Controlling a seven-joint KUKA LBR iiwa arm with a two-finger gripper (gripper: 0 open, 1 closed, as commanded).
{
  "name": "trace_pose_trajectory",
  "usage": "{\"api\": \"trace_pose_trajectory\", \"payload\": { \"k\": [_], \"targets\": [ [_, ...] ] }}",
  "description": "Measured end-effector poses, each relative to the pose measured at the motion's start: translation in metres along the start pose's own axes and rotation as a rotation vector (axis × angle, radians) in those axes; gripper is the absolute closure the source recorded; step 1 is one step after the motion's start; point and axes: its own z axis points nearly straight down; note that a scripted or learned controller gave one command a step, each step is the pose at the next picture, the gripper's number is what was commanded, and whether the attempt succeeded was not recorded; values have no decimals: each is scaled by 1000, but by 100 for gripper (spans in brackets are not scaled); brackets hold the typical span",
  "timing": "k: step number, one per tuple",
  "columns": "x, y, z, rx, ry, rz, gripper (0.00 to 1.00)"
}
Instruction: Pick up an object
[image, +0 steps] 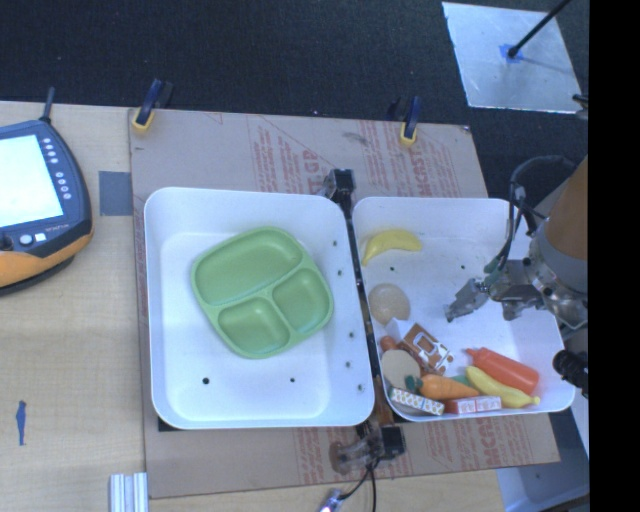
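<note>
The right bin (450, 215) holds a yellow banana (391, 243) near its far left corner and a pale round piece (388, 301) below it. A heap of toy food lies along its near edge: a brown-and-white block (428, 349), a carrot (447, 387), a red pepper (503, 368) and a yellow piece (497, 389). My gripper (490, 297) hangs over the right half of this bin, above bare floor, right of the pale piece. Its fingers spread apart with nothing between them.
The left bin (170, 300) carries a green divided plate (262, 291). A tablet-like pendant (35, 205) lies on the bench at the far left. Clamps (148, 108) hold the cardboard sheet at the far edge. Cables and a bracket (368, 452) sit at the near edge between the bins.
</note>
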Motion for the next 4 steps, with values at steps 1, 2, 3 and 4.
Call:
{"api": "trace_pose_trajectory", "payload": {
  "k": [1, 2, 3, 4],
  "targets": [
    [28, 21, 75, 1, -1, -1, 0],
    [-48, 44, 81, -1, -1, 2, 0],
    [22, 83, 77, -1, -1, -3, 0],
    [94, 164, 21, -3, 0, 0, 0]
  ]
}}
